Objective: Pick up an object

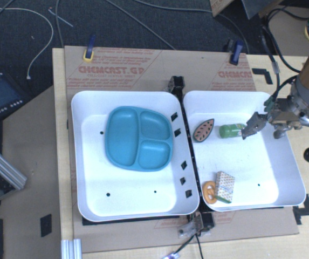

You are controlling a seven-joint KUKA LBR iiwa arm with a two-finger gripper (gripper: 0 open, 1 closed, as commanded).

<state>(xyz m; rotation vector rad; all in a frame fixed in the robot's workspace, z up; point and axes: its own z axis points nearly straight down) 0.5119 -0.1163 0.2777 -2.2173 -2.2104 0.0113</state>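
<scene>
The end effector [249,129] is seen low over the right bin [273,190], near its far edge, touching a green object [231,130]; whether it is open or closed cannot be told. A brown leaf-shaped item [203,130] lies beside the green object. A blue divided plate [139,138] is held by the left bin [89,161].
</scene>
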